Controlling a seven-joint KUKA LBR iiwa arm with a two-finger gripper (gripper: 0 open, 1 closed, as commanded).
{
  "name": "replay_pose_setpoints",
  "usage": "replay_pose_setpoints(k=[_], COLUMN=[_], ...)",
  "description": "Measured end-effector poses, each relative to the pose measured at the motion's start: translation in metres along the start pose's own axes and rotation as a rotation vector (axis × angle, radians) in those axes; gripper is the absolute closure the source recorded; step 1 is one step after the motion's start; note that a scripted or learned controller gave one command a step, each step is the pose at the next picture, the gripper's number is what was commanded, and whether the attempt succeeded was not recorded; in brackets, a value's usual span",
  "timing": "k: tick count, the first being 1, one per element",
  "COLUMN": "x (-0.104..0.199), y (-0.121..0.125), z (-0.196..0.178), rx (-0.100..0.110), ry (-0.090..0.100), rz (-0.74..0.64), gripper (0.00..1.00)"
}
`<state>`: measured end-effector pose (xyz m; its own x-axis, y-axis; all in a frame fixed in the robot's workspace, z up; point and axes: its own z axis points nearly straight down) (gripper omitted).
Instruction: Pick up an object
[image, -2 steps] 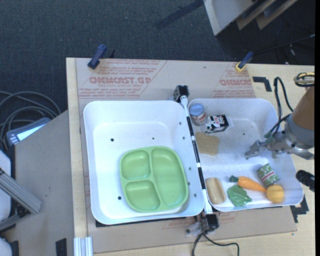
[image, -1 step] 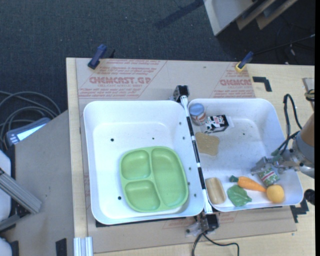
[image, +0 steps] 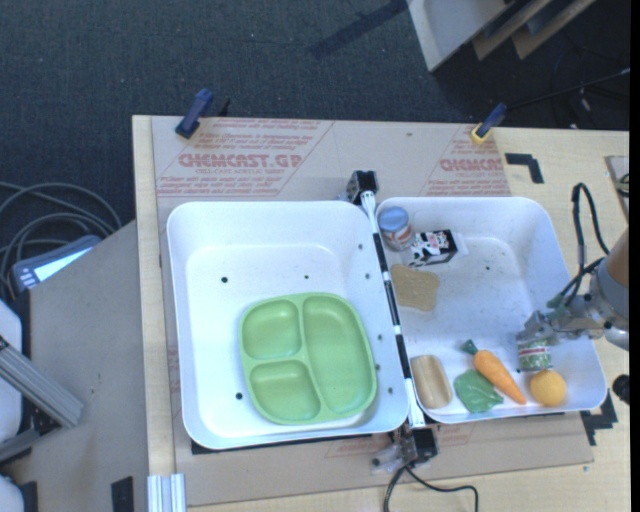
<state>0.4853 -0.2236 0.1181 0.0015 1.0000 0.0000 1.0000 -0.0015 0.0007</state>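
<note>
Gripper (image: 540, 330) — right bin's (image: 520, 215) edge

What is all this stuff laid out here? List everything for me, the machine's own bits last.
Bins: two, white, side by side on the bench; left bin, right bin.
Divided plate: one, light green, three compartments, in the left bin.
Small can: one, blue top, right bin's far left corner.
Small carton: one, black and white, beside the can.
Flat tan piece: one, right bin, left side.
Bread-like piece: one, tan, right bin's near left.
Leafy toy: one, green, near edge.
Carrot: one, orange.
Round fruit: one, yellow-orange, near right corner.
Clamps: blue, yellow, on the board's far edge.
Tool: one, grey, over the right bin's right side, above the fruit.
</note>
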Motion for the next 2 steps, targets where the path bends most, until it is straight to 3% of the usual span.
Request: replay_pose_setpoints(k=[1, 2], x=[0.08, 0.141], y=[0.036, 0.006], z=[-0.063, -0.142], rx=[0.0, 0.0], ry=[0.0, 0.0], rz=[-0.003, -0.003], gripper=[1.0, 1.0])
